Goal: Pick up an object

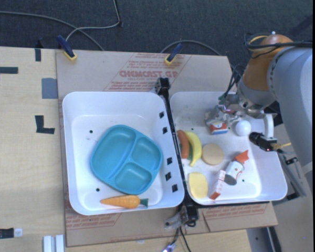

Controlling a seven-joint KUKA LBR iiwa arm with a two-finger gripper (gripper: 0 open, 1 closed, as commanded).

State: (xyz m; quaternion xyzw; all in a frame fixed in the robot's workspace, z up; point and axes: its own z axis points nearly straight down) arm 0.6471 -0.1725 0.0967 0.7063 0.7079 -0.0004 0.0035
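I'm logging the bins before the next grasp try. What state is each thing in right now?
Blue tray: flat in left bin, nothing on it.
Carrot: lying loose at left bin's near wall.
Banana: lying in right bin beside an orange piece.
Tan disc: flat, untouched.
Yellow piece: flat, near front wall.
White ball: resting, free.
Small carton: under the gripper; grip unclear.

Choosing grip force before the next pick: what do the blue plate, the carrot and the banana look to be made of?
The blue plate looks like moulded plastic: uniform turquoise, soft sheen, rounded compartments. The carrot seems a plastic toy: flat, even orange with a stiff green tip. The banana is likely plastic too, smooth and evenly yellow, though real fruit can't be ruled out from this view.
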